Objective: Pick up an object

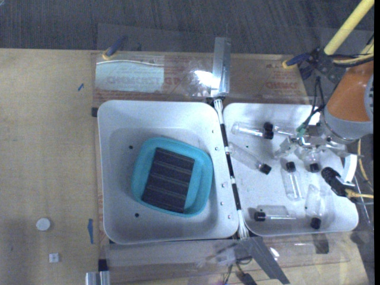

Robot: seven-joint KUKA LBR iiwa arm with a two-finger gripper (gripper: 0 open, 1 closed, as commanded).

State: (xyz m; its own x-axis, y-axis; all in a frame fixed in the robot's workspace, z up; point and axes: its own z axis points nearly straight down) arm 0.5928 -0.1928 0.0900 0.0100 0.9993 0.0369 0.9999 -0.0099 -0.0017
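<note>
Several clear vials with black caps lie scattered in the right bin (249,192). One vial (248,129) lies at the back left, another vial (246,157) just below it, and a third vial (276,217) near the front edge. My gripper (300,144) hangs low over the back right of this bin, right above a cluster of vials; one of these, an upright-lying vial (292,184), has its cap just under the gripper. Glare and the clear glass hide what is between the gripper's tips.
The left bin (116,159) holds a blue tray (202,180) with a dark ribbed block (169,180) in it. A metal divider strip (228,159) separates the bins. The orange-banded arm (350,100) and its cables cover the right bin's far right side.
</note>
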